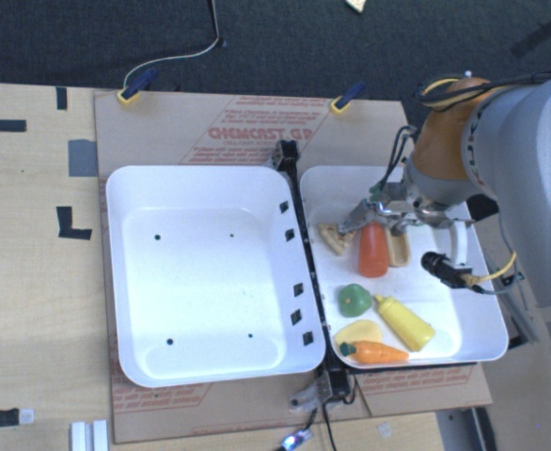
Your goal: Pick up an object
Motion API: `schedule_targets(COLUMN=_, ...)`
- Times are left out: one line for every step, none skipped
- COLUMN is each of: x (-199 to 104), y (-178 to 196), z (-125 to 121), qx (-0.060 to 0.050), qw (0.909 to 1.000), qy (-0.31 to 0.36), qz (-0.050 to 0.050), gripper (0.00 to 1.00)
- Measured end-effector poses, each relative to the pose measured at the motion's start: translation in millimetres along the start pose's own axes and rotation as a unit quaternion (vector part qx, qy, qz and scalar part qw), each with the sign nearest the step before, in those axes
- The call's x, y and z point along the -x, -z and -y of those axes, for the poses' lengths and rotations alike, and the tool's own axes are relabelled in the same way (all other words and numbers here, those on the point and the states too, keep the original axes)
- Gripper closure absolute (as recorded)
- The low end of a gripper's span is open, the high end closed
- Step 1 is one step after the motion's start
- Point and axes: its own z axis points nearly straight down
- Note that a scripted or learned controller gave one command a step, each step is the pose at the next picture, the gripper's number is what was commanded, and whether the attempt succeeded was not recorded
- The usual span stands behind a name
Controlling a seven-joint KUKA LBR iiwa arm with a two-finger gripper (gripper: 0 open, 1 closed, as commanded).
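Dark carpet lies behind the desk [31, 252], which bears two white bins. Nothing is lifted yet: the tool [381, 212] sits low in the right bin [487, 346], over a red cylinder [372, 250]; whether it grips it, I cannot tell. Close by lie a green ball [354, 300], yellow bottle [405, 320] and carrot [381, 351], crowding any grasp.
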Motion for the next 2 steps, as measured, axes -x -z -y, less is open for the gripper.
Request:
schedule_targets(x=-0.9, y=12.3, z=-2.2, qx=0.001, qw=1.0000, qy=0.001, qz=-0.001, gripper=1.00)
schedule_targets(x=-0.8, y=10.5, z=-1.1, qx=0.000, qw=1.0000, qy=0.000, qz=-0.002, gripper=0.00)
